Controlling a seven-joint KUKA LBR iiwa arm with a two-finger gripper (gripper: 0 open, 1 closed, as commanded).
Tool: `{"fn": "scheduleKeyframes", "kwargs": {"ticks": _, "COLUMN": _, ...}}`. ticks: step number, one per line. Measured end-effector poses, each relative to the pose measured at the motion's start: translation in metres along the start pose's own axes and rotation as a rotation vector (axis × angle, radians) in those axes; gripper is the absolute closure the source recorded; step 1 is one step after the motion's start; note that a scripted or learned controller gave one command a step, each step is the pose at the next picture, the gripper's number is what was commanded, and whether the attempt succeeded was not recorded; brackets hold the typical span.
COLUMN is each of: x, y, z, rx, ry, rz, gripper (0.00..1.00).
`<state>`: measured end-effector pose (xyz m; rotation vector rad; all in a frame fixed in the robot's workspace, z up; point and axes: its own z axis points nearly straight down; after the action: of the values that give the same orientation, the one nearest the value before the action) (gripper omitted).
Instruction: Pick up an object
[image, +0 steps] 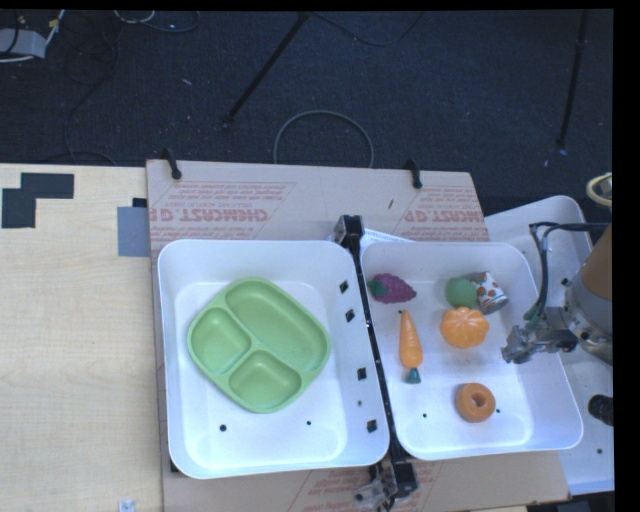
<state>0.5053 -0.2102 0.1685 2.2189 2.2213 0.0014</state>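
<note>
The right bin (545, 425) holds several toy foods: a purple grape bunch (392, 289), a green ball-shaped piece (461, 292), a small printed cup (491, 293) lying beside it, an orange pumpkin (464, 327), a carrot (410, 343) lying lengthwise and a brown doughnut (475, 402). My gripper (522, 345) hangs over the right part of this bin, just right of the pumpkin and apart from it. Nothing shows between its fingers.
The left bin (185, 420) carries a green divided plate (258, 343). A black divider (367, 350) runs between the bins. Cardboard (300, 205) lies under both. The arm and its cables (560, 290) stand over the right bin's right rim.
</note>
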Motion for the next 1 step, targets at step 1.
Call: {"fn": "scheduleKeyframes", "kwargs": {"ticks": 1, "x": 0.0049, "y": -0.0079, "z": -0.0524, "rx": 0.0, "ry": 0.0, "rz": 0.0, "gripper": 1.0}}
